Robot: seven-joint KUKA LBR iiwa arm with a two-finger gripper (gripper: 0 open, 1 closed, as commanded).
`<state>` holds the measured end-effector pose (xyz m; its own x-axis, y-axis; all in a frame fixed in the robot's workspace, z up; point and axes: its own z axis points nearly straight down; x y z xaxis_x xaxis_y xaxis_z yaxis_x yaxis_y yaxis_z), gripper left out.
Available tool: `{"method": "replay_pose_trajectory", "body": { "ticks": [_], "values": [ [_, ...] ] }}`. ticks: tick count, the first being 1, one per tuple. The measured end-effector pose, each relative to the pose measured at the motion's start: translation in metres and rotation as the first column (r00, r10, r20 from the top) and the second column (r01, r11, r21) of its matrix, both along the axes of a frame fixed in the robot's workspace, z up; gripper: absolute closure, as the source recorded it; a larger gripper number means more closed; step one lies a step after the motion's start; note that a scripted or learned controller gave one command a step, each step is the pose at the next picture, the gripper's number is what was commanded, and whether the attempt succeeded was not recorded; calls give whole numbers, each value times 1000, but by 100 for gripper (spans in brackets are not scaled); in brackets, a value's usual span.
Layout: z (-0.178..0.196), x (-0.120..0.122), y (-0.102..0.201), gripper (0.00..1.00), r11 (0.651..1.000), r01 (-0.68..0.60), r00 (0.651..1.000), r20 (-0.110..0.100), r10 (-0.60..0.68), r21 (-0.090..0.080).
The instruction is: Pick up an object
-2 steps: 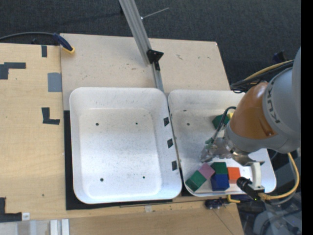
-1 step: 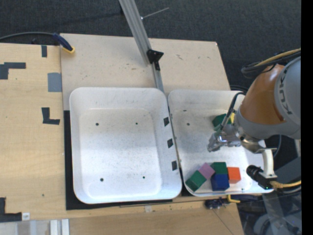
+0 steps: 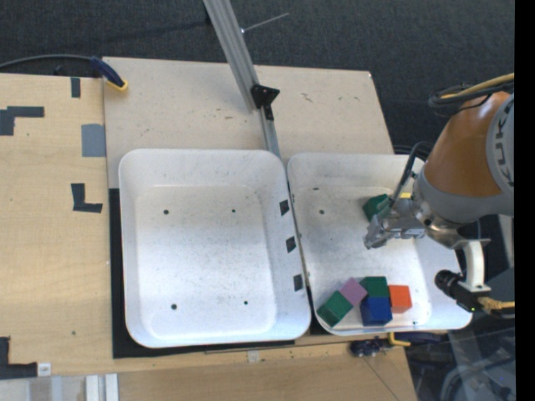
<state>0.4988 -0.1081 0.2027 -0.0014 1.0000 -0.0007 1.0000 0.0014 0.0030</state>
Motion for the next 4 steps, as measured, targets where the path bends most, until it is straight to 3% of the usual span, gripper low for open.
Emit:
{"method": "replay_pose_trajectory", "body": {
  "ticks": [4],
  "values": [
    [37,-6,197,100,1000,-6,1000,-5,6,3]
  ]
}}
